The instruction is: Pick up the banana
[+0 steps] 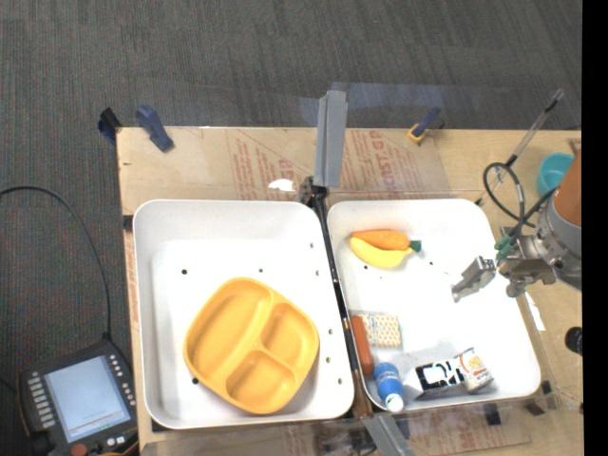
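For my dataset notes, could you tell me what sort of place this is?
Probably a robotics lab: a bench with two white bins, a teach pendant on grey carpet, and toy food such as the banana.

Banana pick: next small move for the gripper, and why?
Probably traverse the gripper toward the camera view's left and slightly up-frame, to sit above the banana. It is at the right bin's right side, apart from the banana, which lies by a carrot at the bin's upper left.
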`<state>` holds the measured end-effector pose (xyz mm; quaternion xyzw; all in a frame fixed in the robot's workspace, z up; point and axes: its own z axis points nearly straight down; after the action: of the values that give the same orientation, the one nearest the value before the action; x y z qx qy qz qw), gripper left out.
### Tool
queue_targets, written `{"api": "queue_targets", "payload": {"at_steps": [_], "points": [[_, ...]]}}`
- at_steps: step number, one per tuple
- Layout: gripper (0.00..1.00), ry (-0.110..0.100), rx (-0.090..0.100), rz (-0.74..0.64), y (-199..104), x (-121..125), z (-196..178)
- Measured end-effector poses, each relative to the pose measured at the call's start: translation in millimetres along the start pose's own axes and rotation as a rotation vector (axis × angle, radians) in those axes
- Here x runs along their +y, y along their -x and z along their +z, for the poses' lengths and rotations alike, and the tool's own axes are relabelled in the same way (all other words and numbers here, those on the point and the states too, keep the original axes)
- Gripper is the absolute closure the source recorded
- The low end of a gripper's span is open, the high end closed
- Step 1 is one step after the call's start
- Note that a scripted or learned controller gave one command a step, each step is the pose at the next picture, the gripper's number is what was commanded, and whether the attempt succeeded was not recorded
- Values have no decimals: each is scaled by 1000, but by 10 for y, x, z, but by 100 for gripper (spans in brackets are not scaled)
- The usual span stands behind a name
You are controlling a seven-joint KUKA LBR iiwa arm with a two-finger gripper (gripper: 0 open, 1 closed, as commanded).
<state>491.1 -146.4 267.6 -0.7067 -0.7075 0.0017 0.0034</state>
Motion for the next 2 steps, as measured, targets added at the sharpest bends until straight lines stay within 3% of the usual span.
{"api": "queue_targets", "payload": {"at_steps": [1,2], "points": [[0,-2,-1,-167,-1046,491,839],[0,2,-1,-57,-116,1530,1444]]}}
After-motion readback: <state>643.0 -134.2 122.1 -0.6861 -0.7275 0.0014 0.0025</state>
